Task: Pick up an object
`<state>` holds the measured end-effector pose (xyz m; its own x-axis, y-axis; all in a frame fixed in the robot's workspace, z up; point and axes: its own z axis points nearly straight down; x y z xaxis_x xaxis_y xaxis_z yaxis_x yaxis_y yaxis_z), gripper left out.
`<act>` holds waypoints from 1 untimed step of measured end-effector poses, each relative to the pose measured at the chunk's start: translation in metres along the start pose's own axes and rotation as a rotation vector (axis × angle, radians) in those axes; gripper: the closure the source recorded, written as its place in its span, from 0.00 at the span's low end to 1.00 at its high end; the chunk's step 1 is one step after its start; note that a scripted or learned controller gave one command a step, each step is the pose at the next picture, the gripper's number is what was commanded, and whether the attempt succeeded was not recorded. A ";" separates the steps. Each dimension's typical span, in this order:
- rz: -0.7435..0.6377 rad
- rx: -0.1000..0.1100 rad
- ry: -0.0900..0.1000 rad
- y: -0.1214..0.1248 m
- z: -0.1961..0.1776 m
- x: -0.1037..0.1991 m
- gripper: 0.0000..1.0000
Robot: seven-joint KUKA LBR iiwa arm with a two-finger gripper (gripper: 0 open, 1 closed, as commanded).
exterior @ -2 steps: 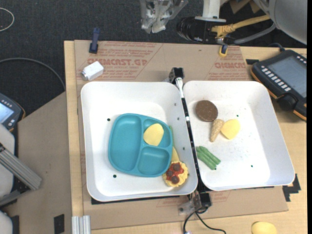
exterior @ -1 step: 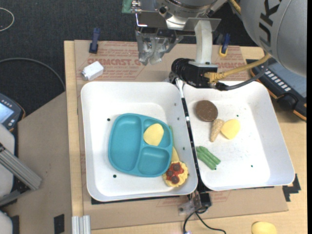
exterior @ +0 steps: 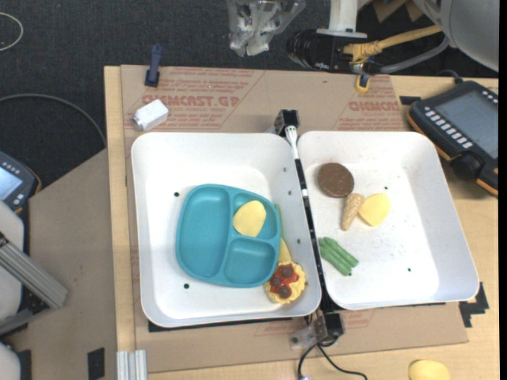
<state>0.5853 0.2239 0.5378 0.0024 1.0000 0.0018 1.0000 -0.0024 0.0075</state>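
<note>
Firstly, left bin (exterior: 150, 212), frame centre-left: teal tray (exterior: 214, 240) with yellow piece (exterior: 250, 218) in its upper right compartment; pizza slice (exterior: 287, 282) touching tray's lower right corner. Right bin (exterior: 428, 204), centre-right: brown disc (exterior: 336, 180); below it tan piece (exterior: 350, 210) touching lemon (exterior: 375, 209); green beans (exterior: 337, 256) lower left. Gripper (exterior: 252, 34), top centre, above bench's far edge, well apart from both bins; nothing held; finger state: cannot tell. Handheld pendant (exterior: 459, 121), upper right.
</note>
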 end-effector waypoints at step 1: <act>-0.005 0.012 -0.002 -0.048 0.017 0.000 1.00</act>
<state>0.5373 0.2245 0.5200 -0.0030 1.0000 -0.0004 1.0000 0.0030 -0.0041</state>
